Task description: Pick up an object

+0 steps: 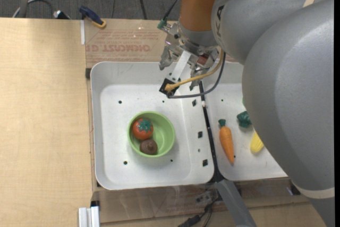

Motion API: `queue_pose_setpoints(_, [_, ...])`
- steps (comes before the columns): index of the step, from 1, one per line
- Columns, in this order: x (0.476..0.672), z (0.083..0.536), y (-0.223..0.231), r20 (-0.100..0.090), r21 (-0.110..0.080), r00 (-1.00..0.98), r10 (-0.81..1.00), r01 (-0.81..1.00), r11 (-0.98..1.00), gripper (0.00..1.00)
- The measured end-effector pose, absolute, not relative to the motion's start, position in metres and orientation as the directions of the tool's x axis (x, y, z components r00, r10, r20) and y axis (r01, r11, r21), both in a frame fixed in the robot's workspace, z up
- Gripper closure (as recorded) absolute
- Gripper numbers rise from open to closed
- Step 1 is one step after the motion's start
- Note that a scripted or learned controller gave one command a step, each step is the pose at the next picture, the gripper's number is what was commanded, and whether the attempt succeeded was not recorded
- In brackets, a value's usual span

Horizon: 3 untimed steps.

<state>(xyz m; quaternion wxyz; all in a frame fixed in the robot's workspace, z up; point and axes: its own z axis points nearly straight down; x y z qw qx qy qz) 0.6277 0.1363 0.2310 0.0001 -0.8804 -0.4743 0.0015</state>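
Hovering over the left white bin's point(106, 114) back edge, the grey two-finger gripper point(178, 69) is carrying nothing I can see; its state, I cannot tell. Below it, a round green plastic bowl point(166, 138) is holding a red toy tomato point(142, 128); descending centred over that looks wisest.

Pale wooden counter point(42, 114) lying left of bins; flattened brown cardboard sheet point(127, 42) lying behind them; blue-and-yellow clamp point(92, 16) resting at its corner.
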Motion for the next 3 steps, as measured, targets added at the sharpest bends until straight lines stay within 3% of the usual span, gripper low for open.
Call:
queue_pose_setpoints(1, [0.601, 0.091, 0.215, -0.004, -0.003, 0.532, 0.847, 0.847, -0.532, 0.00])
queue_pose_setpoints(2, [0.588, 0.091, 0.108, 0.000, -0.003, -0.355, 0.935, 0.935, 0.355, 0.00])
queue_pose_setpoints(3, [0.583, 0.092, 0.163, -0.001, -0.002, -0.118, 0.993, 0.993, 0.118, 0.00])
